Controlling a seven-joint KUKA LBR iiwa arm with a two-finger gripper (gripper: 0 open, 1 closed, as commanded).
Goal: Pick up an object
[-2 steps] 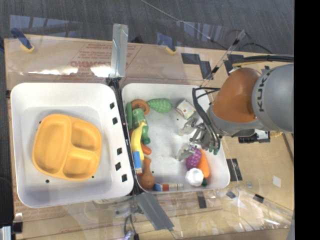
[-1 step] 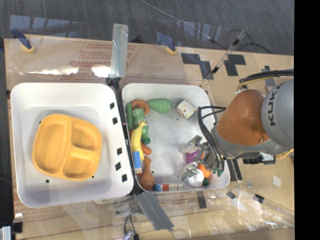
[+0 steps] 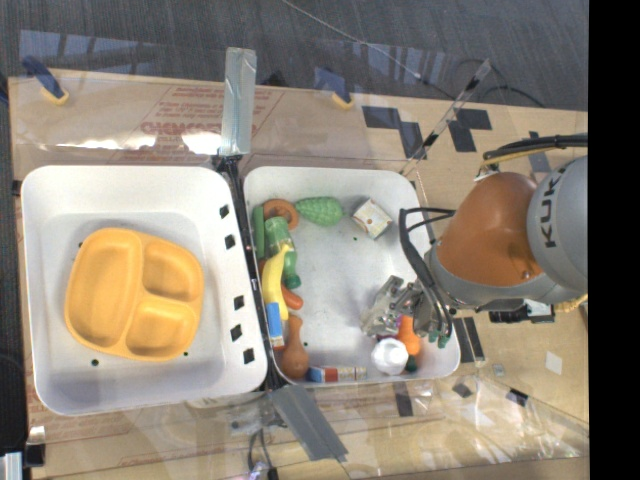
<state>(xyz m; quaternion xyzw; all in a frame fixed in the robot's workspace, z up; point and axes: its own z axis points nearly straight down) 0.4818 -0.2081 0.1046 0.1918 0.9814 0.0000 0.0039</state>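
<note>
My gripper point(image 3: 393, 310) is low in the right bin point(image 3: 340, 268), near its right wall. Just below it lie a white ball point(image 3: 389, 356) and a small orange piece point(image 3: 408, 339); whether either one is touched is unclear. Along the bin's left wall runs a row of toys: a brown ring point(image 3: 279, 211), a green piece point(image 3: 275, 236), a yellow banana point(image 3: 276, 268) and a brown drumstick point(image 3: 293, 354). A green textured object point(image 3: 318, 210) and a small white box point(image 3: 371, 219) lie at the bin's far end.
The left bin point(image 3: 50, 198) holds a yellow divided plate point(image 3: 133, 293). A blue and red marker point(image 3: 335, 373) lies against the right bin's near wall. The arm's orange band point(image 3: 485, 233) overhangs the right bin's right rim.
</note>
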